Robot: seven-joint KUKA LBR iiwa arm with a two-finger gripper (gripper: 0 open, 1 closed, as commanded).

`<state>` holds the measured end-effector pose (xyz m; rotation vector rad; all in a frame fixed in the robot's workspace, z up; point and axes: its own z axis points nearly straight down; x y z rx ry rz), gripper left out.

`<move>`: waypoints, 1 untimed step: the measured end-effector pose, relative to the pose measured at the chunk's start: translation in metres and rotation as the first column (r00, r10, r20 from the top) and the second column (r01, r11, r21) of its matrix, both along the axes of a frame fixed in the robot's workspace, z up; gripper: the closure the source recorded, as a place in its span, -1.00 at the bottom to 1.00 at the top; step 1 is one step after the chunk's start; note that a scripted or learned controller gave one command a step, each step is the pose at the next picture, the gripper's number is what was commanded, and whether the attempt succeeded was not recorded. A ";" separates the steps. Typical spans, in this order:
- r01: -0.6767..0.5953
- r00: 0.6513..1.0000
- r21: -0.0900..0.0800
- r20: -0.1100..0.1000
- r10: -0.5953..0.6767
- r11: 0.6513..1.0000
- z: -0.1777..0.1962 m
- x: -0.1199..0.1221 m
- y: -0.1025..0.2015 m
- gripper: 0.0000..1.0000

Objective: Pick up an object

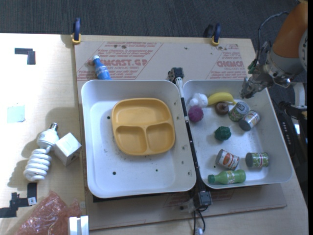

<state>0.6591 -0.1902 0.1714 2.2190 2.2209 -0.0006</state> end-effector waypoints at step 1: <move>-0.001 1.000 0.002 0.000 0.001 1.000 -0.078 -0.010 0.036 -1.00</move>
